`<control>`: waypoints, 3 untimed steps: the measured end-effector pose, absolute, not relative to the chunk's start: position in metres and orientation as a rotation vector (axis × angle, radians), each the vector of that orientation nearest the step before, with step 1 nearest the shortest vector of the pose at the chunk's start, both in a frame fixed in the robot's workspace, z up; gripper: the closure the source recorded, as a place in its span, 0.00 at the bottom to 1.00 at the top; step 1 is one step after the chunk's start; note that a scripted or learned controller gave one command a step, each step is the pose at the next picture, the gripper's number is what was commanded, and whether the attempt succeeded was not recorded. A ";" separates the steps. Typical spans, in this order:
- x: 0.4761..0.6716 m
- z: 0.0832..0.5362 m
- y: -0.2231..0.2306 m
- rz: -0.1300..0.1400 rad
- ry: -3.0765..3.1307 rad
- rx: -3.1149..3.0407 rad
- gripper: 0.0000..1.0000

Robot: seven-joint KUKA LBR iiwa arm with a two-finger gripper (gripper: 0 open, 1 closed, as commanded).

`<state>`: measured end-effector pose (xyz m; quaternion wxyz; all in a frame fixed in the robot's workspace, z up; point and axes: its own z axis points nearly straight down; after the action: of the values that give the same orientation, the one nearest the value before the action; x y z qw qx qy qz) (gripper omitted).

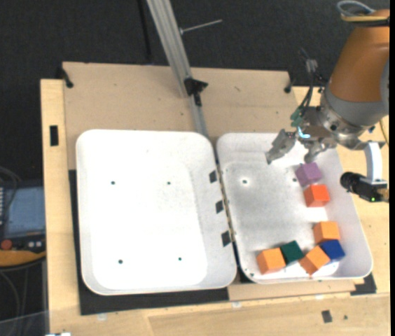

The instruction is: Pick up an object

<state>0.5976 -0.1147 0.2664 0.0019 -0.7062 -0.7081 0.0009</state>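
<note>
The right bin (253, 201) holds several blocks. A purple block (308, 173) lies near its far right, with a red-orange block (316, 194) just in front of it. Along the near right corner sit an orange block (326, 231), a blue block (332, 249), another orange block (316, 259), a dark green block (292, 251) and a third orange block (271, 260). My gripper (295, 150) hangs over the bin's far edge, just behind and left of the purple block. It is open, with nothing between its fingers (279, 148).
The left bin (148, 208) lies beside the right one. A slanted metal pole (176, 47) rises behind the bins. A grey box with cables (15, 219) sits off the bench at the left.
</note>
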 end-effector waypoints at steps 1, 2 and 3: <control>0.598 0.269 -0.115 -0.002 -2.223 -2.219 0.00; 0.600 0.206 -0.113 0.008 -2.215 -2.224 0.00; 0.601 0.144 -0.117 0.009 -2.215 -2.224 0.00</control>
<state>0.6011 -0.1165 0.1435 0.0011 -0.7085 -0.7057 0.0027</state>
